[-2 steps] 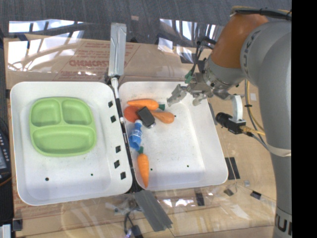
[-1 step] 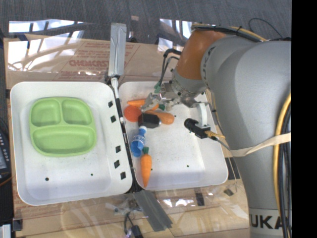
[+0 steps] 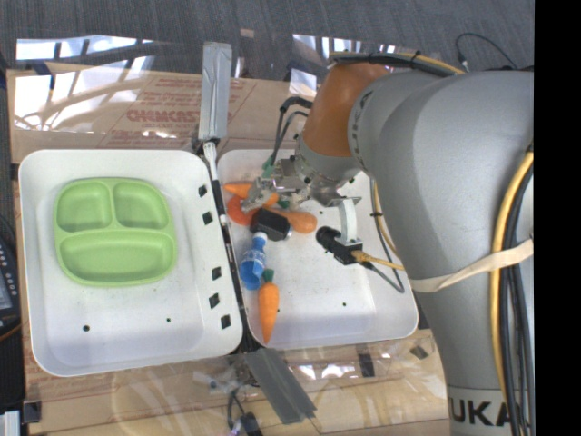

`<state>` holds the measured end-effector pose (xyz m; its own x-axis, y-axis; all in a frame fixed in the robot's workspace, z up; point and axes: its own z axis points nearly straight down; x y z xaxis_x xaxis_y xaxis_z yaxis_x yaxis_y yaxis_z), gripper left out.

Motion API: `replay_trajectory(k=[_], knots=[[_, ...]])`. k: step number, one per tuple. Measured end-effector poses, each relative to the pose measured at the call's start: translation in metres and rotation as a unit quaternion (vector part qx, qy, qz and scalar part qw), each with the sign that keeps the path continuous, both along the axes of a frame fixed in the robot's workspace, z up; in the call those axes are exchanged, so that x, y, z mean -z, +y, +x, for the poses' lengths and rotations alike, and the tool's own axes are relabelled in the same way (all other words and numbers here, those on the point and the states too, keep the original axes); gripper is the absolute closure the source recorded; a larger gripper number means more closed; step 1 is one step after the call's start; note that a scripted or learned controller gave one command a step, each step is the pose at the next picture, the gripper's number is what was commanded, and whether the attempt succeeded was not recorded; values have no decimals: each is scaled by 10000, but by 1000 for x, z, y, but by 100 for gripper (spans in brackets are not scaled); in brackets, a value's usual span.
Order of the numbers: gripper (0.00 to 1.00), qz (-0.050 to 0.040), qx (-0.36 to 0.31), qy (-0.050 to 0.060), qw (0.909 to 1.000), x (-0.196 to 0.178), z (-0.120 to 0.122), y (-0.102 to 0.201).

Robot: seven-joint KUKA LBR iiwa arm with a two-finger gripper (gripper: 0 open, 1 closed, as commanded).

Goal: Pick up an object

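Carrot (image 3: 269, 306) in right bin (image 3: 381, 309) (beside blue bottle (image 3: 253, 262)) | end effector (image 3: 277, 192) low over bin, grip state unclear

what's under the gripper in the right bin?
Orange toy pieces and a black block lie under the gripper. Its body covers whatever lies farther back.
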<state>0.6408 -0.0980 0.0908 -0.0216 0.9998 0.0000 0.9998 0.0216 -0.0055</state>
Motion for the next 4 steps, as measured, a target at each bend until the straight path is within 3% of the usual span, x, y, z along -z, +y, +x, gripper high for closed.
replay_trajectory(k=[1, 2, 3, 4], knots=[[100, 3, -19, 12, 10000, -10, 0, 0], [0, 3, -19, 12, 10000, -10, 0, 0], [0, 2, 279, -38, 9996, -103, 17, 13], [0, 7, -589, 3, 9983, -18, 15, 1]])
